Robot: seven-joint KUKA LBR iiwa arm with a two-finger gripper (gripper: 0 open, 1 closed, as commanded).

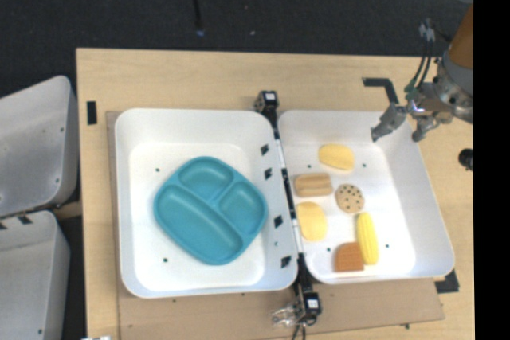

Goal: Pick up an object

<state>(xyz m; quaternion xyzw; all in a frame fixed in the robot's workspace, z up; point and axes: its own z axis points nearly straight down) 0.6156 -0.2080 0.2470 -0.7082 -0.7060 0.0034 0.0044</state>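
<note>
The right bin holds several toy foods: a yellow lump, a tan roll, a speckled cookie, a pale yellow piece, a corn cob and an orange block. My gripper hangs over the bin's far right corner, up and to the right of the yellow lump. It is open, its two fingers are spread, and nothing sits between them.
The left bin carries a teal divided plate. A black divider with clips runs between the bins. Grey panels stand past the bench's left edge. A black bracket sits behind the right bin.
</note>
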